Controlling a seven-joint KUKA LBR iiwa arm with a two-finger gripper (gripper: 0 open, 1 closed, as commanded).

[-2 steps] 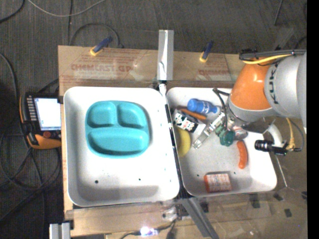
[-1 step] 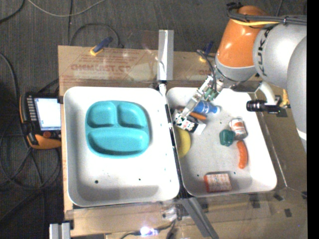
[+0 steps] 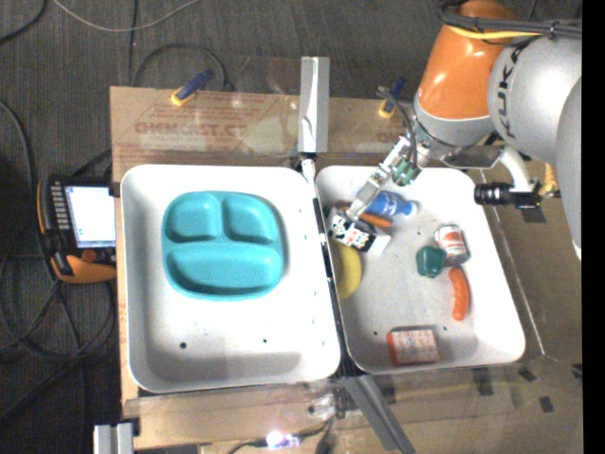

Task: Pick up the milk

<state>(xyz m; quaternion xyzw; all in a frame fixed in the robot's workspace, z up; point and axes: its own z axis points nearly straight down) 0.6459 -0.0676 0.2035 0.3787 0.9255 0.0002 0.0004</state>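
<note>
The milk [image 3: 362,238] is a small black-and-white carton lying in the right bin [image 3: 492,343], near its left wall at the back. My gripper [image 3: 353,213] reaches down and to the left from the orange-banded wrist [image 3: 463,74]. Its tip is right over the carton's upper left end and looks to be touching it. The carton rests on the bin floor.
A blue bottle [image 3: 394,204] lies just behind the gripper, with a yellow banana [image 3: 349,270] in front of the milk. A green piece [image 3: 430,261], a red-and-white can [image 3: 454,242], an orange sausage [image 3: 459,294] and a reddish box [image 3: 413,345] lie further right. The left bin [image 3: 151,348] holds a teal divided plate [image 3: 225,240].
</note>
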